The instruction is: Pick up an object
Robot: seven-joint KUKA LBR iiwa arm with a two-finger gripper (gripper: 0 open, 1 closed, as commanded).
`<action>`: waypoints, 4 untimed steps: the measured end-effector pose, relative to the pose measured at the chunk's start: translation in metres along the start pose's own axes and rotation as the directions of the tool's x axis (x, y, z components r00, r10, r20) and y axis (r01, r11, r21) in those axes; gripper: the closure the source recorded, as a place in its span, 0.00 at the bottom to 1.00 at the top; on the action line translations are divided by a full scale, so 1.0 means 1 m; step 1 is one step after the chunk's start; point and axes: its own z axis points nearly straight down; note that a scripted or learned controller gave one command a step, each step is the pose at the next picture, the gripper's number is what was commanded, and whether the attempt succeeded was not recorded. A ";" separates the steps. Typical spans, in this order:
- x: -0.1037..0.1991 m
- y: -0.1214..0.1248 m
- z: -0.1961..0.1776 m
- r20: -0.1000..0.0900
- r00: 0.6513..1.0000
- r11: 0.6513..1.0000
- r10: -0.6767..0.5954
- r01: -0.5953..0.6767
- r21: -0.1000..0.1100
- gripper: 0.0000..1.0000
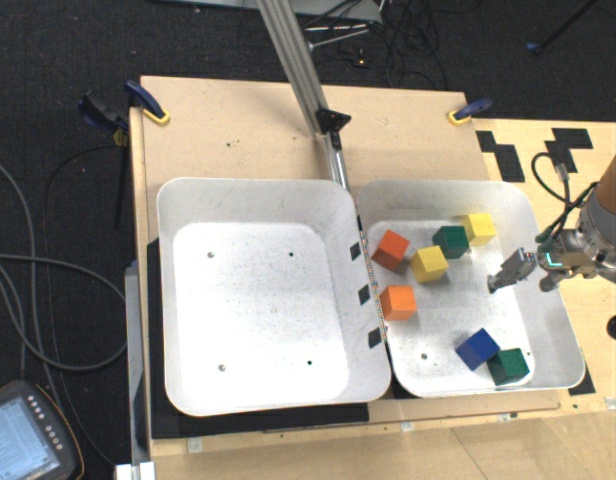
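Gripper (529, 271) low over right bin (548, 328), near its right rim, jaws spread wide, nothing between them. Blocks inside that bin: two orange (390, 249), two yellow (430, 263), two green (451, 240), one blue (477, 349). Left bin (188, 218) alongside on bench (238, 128).

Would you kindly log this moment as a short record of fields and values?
bench: two white bins side by side
left bin: no blocks seen
right bin: seven blocks
orange blocks: two, and, near the divider
yellow blocks: two, and
green blocks: two, and
blue block: touching the near green one
gripper: over right bin's right side, holding nothing visible
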 end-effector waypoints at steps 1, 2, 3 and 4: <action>0.000 0.001 -0.002 0.001 1.000 1.000 0.001 -0.001 -0.004 0.00; -0.002 -0.008 0.057 -0.001 1.000 1.000 0.003 -0.003 0.002 0.00; -0.007 -0.005 0.103 0.000 1.000 1.000 0.002 -0.002 0.000 0.00; -0.006 -0.004 0.125 0.002 1.000 1.000 0.002 -0.002 -0.004 0.00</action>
